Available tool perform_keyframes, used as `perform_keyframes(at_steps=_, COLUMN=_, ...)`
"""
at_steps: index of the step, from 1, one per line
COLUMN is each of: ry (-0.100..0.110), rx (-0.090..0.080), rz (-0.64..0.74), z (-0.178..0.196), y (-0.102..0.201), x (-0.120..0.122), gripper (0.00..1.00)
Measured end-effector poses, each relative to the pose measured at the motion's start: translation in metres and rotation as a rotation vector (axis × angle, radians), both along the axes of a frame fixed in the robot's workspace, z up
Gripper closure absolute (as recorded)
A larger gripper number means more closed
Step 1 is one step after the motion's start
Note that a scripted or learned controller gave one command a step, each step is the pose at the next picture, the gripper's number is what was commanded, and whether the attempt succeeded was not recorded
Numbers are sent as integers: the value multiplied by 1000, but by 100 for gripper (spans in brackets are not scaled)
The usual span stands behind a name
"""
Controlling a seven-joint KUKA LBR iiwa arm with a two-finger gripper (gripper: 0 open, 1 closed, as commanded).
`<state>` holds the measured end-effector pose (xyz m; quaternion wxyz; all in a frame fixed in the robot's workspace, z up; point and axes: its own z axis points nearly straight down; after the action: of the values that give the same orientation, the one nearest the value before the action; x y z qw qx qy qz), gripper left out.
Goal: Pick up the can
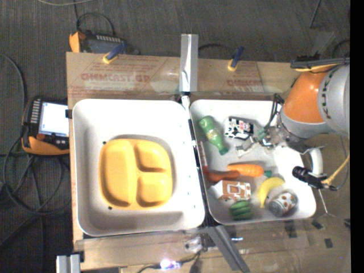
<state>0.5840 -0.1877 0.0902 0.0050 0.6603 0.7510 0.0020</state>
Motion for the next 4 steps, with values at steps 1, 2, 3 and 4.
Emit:
perform_keyframes(at_steps=1, ry=0, rx=0, rz=0, z=0, y=0, x=0, gripper=0)
perform_keyframes(at_steps=2, ry=9, rx=-1, rz=-79, z=-1, y=20, x=57, gripper=0)
perform_keyframes(at_steps=3, ry=-1, rx=3, rz=-41, z=1, y=-20, x=30, gripper=0)
perform_keyframes(at_steps=4, ry=48, rx=19, rz=-97, z=3, y=-30, x=82, gripper=0)
